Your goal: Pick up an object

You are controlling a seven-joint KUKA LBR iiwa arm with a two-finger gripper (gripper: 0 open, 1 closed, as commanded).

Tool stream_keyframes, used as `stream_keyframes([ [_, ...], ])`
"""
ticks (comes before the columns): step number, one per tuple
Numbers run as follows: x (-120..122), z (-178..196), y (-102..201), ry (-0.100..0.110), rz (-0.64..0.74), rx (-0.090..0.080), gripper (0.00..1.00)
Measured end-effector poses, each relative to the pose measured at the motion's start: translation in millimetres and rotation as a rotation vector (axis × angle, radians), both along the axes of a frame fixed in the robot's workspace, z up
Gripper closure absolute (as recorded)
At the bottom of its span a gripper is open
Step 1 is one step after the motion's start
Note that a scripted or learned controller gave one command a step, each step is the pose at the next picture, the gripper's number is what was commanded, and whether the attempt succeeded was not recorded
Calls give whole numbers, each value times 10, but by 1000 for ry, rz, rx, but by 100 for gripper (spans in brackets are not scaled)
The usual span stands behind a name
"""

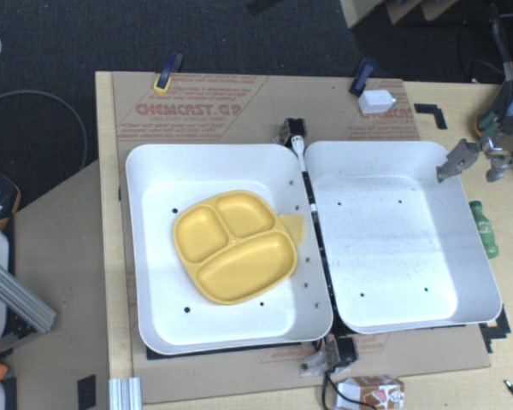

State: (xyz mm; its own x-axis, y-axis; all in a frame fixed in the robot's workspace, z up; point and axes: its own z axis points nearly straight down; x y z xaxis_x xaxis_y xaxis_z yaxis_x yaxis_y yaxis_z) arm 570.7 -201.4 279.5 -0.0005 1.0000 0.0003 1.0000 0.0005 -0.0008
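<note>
**Yellow tray waits in left bin, gripper far off at right**

While nothing is grasped, a yellow three-compartment plastic tray [235, 246] lies flat and slightly rotated in the middle of the left shallow white bin [145, 186]. A small yellow piece [292, 226] peeks out beside its right edge. The right white bin [462, 289] sits alongside, walls touching. The two-finger metal gripper [472, 161] hovers over that bin's upper right rim, fingers spread apart, holding nothing, well apart from the tray.

Risk, as a judgement: the tray is broad and low, so fingers may slide off its smooth rim or strike the bin floor. Open floor surrounds the tray; the dividing walls must be crossed.
</note>
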Motion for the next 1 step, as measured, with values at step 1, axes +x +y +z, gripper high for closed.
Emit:
stream_keyframes([
  [1, -796, 1632, 177, -17, 1, -5, 0],
])
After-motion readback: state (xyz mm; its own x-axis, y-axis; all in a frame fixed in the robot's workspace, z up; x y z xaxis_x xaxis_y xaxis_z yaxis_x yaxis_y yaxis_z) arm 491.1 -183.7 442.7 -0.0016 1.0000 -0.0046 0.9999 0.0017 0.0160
